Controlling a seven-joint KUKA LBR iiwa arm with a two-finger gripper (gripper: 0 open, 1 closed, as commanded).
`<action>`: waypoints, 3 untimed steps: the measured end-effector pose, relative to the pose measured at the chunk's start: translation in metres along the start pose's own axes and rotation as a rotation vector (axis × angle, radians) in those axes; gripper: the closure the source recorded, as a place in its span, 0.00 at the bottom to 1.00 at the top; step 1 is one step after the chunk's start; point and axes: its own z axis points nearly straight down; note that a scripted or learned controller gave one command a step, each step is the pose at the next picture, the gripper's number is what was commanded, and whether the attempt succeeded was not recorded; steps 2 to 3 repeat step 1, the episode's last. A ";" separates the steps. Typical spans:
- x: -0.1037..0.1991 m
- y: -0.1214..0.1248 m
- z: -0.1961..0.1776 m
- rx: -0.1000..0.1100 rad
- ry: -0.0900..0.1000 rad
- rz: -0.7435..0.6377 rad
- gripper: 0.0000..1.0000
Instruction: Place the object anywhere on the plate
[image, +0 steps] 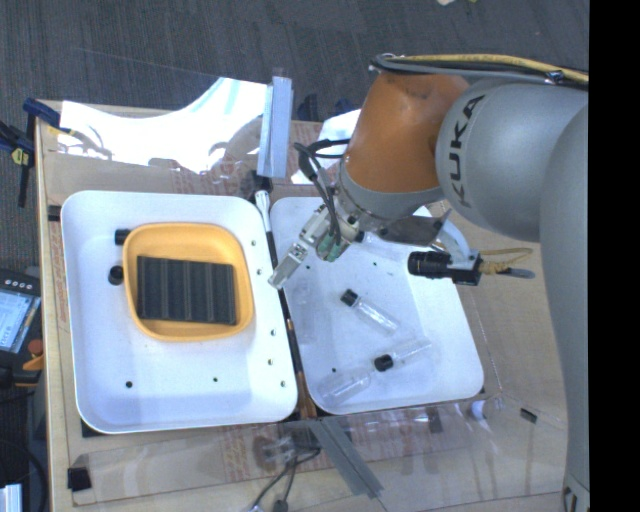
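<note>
Two shallow white bins side by side on the bench (180, 455): left bin (100, 390) and right bin (455, 365), rims meeting down the middle.

In the left bin, toward its far left part, a yellow plate (185, 236) with a dark ribbed insert (187, 290) filling its centre. Just left of the plate, two small black bits (122, 237), one nearer than the other; too small to tell whether touching the plate's rim.

From the right, the grey arm (520, 150) with its orange band (400, 120), bent over the far part of the right bin. Below the band, the gripper (283, 272), slanting down and to the left. Hangs with its tip over the strip where the two bins meet, just right of the plate's right edge. Apart or together: cannot tell from this slant.

In the right bin, a capped vial (368, 312): clear tube, black cap at its far left end. Lies flat near the middle of that bin, to the right of the gripper's tip and nearer, apart from it, well apart from the plate.

Nearer still, a second vial (405, 355), also flat, black cap at its left end, clear body pointing right and slightly far. Just to the near left of that cap, a faint clear piece (348, 385); cannot tell whether joined to the second vial or separate. Both vials in the right bin, not on the plate.
</note>
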 end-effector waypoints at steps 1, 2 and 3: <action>0.023 0.035 0.015 0.000 -0.001 -0.041 0.00; 0.023 0.035 0.015 0.000 -0.001 -0.041 0.00; 0.023 0.035 0.015 0.000 -0.001 -0.041 0.00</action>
